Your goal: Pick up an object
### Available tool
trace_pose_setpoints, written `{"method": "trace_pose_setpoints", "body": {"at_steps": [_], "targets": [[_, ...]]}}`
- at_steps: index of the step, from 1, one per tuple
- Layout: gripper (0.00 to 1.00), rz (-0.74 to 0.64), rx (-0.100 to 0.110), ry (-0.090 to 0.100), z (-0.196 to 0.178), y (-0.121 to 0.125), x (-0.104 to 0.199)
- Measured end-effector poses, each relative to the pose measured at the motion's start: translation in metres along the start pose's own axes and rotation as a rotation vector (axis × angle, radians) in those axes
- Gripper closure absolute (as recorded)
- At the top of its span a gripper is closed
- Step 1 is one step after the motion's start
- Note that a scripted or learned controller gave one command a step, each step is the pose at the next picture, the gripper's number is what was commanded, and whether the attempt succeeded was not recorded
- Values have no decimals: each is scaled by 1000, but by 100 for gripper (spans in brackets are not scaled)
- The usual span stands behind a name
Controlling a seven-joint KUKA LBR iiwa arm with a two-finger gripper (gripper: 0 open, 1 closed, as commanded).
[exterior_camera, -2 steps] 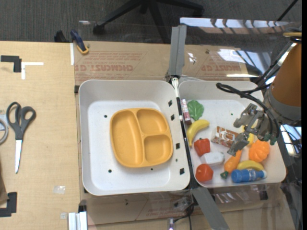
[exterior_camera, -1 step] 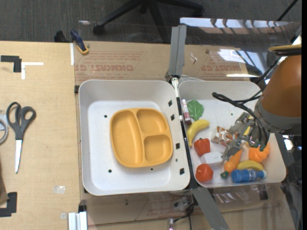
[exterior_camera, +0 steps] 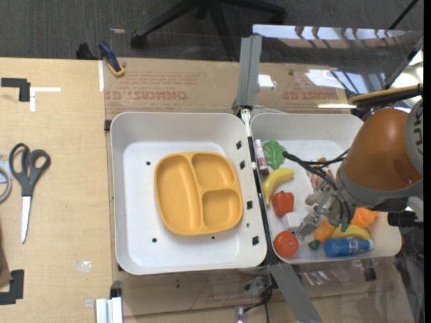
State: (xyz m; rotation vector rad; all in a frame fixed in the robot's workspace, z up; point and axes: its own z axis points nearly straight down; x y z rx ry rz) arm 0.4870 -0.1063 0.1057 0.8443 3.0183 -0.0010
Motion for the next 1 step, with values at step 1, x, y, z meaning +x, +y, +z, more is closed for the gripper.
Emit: {"method": "trace_pose_setpoints", "body": {"at_steps": [1], "targets": [[0, 21, 1, 5, 13, -18, -1]]}}
